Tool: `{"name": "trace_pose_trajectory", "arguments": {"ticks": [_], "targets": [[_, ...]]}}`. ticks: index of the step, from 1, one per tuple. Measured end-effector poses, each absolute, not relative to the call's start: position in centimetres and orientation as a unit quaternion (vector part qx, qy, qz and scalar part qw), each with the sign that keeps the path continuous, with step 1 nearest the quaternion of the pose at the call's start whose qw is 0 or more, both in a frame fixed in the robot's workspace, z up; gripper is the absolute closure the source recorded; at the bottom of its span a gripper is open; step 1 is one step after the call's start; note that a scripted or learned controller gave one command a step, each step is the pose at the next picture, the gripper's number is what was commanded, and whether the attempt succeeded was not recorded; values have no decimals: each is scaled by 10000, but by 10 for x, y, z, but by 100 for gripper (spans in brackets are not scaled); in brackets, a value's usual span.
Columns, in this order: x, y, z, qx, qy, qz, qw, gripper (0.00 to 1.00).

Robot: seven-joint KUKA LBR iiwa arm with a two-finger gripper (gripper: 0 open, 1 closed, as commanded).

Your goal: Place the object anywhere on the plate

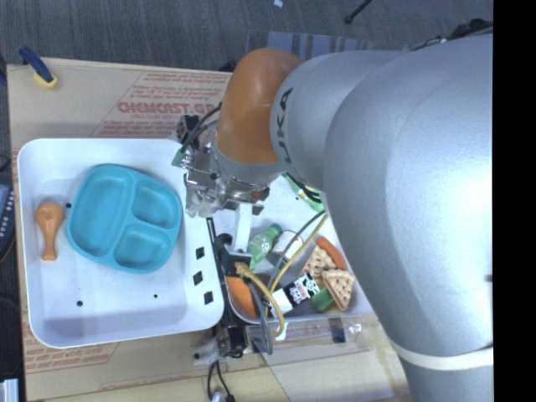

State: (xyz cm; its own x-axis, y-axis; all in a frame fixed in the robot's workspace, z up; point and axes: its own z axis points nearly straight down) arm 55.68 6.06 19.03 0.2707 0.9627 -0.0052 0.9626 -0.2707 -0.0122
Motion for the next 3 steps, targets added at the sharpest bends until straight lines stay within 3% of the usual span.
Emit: {"name": "trace_pose_trajectory", "arguments": {"ticks": [1, 2, 3], "targets": [[547, 93, 191, -5819, -8132, 45, 36, 100], [560, 111, 115, -6617, -7497, 7, 7, 100], [519, 103, 102, -7208, -6930, -135, -91, 100]]}}
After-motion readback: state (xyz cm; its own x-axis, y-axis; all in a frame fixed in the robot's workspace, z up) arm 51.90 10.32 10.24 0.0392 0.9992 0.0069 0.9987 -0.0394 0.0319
